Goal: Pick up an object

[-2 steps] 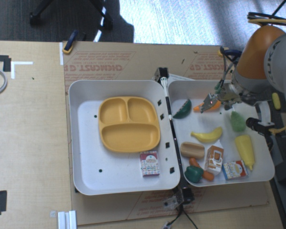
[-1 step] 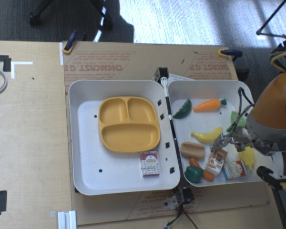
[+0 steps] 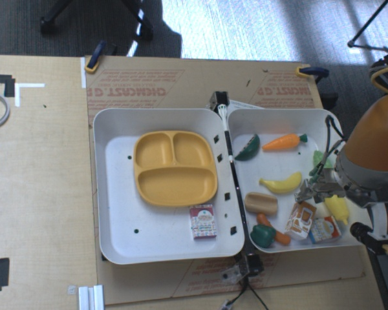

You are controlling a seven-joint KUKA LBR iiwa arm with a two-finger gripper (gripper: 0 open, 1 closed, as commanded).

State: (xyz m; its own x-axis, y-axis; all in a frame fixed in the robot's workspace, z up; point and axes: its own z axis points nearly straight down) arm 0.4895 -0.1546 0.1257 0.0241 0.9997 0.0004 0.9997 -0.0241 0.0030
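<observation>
Bench (image 3: pixel 39 192) pale wood, brown cardboard sheet (image 3: pixel 155 86) under two white bins; dark grey carpet behind. Left bin (image 3: pixel 113 192) holds yellow divided plate (image 3: pixel 176 168) and small carton (image 3: pixel 203 222). Right bin (image 3: pixel 278 118) holds carrot (image 3: pixel 281 143), banana (image 3: pixel 281 184), other toy food. Banana lies mid-bin, long axis roughly left-right, ends curling up. Gripper (image 3: pixel 312 187) low over right bin just right of banana; jaw state: cannot tell.

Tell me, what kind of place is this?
Probably a robot lab: an arm reaches over two white bins of toy food like a carrot, on a cardboard-covered bench.
</observation>
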